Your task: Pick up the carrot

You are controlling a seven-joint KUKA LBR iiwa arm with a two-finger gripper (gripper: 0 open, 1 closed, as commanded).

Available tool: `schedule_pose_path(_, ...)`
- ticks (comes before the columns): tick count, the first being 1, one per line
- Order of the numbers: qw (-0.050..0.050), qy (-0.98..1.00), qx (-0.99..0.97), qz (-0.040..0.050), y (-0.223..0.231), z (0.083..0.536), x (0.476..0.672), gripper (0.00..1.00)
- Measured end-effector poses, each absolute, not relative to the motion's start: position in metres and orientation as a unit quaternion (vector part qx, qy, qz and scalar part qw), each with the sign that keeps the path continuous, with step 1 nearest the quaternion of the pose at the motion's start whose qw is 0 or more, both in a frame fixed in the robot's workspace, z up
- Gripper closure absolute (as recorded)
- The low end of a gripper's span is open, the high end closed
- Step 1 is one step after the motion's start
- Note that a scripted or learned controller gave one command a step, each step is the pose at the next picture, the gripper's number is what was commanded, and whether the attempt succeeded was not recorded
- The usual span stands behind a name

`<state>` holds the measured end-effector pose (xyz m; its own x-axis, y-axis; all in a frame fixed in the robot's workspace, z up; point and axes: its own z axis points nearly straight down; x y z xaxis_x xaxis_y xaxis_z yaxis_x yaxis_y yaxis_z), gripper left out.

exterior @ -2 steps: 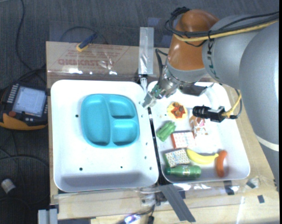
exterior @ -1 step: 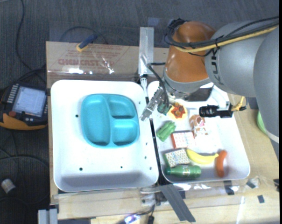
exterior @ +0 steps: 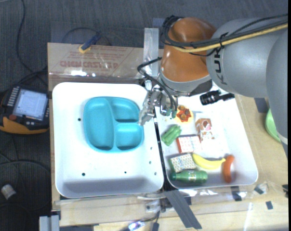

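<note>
The carrot (exterior: 228, 168) is a short orange piece lying in the near right corner of the right bin (exterior: 246, 143), just right of a yellow banana (exterior: 208, 162). My gripper (exterior: 155, 109) hangs over the divider between the two bins, near the far left corner of the right bin. That puts it far from the carrot, up and to the left of it. Its metal fingers (exterior: 146, 112) look spread apart with nothing between them.
The right bin also holds a green vegetable (exterior: 170, 134), a red-yellow toy (exterior: 184, 113), a snack packet (exterior: 204, 128), small boxes (exterior: 188, 143), and a green bottle (exterior: 190, 176). A blue divided plate (exterior: 114, 124) sits in the left bin (exterior: 68, 167). The arm covers the far right.
</note>
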<state>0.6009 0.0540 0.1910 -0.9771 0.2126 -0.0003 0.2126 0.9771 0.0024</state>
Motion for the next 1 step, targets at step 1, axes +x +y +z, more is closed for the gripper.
schedule_pose_path(1, 0.000, 0.990, 0.142, 0.0011, 0.1150, 0.2802, 0.5639, 1.00)
